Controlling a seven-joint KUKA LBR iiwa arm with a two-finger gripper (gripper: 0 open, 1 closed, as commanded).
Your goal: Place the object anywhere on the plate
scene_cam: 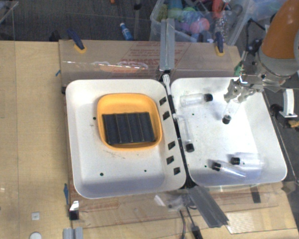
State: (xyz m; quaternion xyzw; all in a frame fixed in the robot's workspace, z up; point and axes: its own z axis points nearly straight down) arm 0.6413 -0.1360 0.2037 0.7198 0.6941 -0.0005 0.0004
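The arm comes in from the right, and its gripper (pixel 237 91) hangs over the upper part of the right bin (pixel 274 148). A small clear tube with a dark cap (pixel 227 112) dangles just below the fingers, tilted, its cap end down near the bin floor. Its top end seems to sit between the fingers, so I judge the jaws nearly closed on it, though the hold looks slight (the tube is see-through and hard to trace against the white).

Three more clear tubes lie flat in the same bin: one near the top (pixel 195 99), one along the divider (pixel 185 136), and a pair close together near the bottom (pixel 236 163).

The orange plate (pixel 103 105) sits in the left bin (pixel 84 173), well apart from the gripper, with a dark ribbed block (pixel 128 128) covering most of its middle. That leaves mainly the rim and the block's top as landing room.

The tube hangs low, probably because the lift has barely begun; it must clear the divider between the bins before crossing to the plate.
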